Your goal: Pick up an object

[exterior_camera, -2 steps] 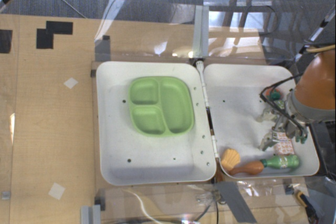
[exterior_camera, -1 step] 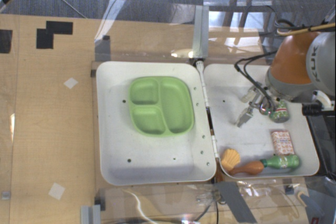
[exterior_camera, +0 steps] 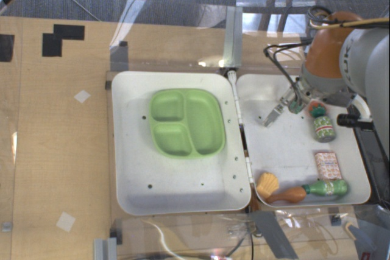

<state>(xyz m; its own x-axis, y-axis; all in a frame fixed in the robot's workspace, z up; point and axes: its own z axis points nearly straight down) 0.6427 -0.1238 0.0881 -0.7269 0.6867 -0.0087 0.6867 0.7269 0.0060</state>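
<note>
Grey two-finger gripper (exterior_camera: 274, 114) is hovering over right shallow white bin (exterior_camera: 286, 155) | fingers spreading open, gripping nothing | small green-labelled bottle (exterior_camera: 322, 125) is lying just beside.

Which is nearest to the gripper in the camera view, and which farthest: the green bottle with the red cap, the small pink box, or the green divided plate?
From the gripper:
1. Green bottle with red cap, just right.
2. Small pink box, lower right.
3. Green divided plate, in the left bin.
</note>
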